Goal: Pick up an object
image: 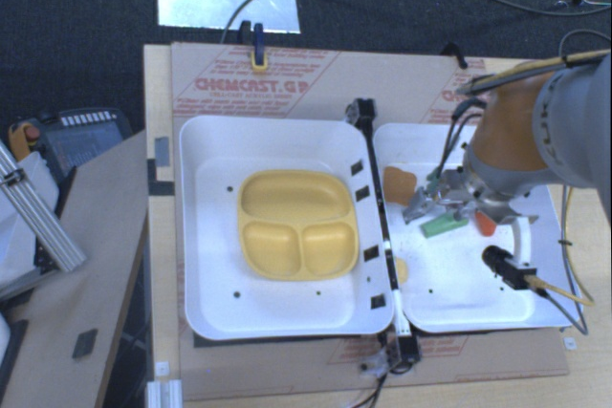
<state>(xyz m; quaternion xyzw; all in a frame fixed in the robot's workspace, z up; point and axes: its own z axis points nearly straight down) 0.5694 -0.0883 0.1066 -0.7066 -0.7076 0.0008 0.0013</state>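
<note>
My gripper (427,205) hangs low over the right bin (459,311), reaching in from the right under the grey arm with its orange band. A green block (443,225) lies just below and right of the fingertips, touching or nearly touching them. An orange-brown piece (399,182) lies to the upper left of the gripper. A small red-orange object (486,225) sits right of the green block. A pale yellow piece (401,270) rests by the divider. I cannot see anything held between the fingers.
The left bin (206,205) holds a yellow divided tray (295,225). A black divider (378,225) with clips runs between the bins. A black cable fitting (507,268) hangs from the arm over the right bin's lower right.
</note>
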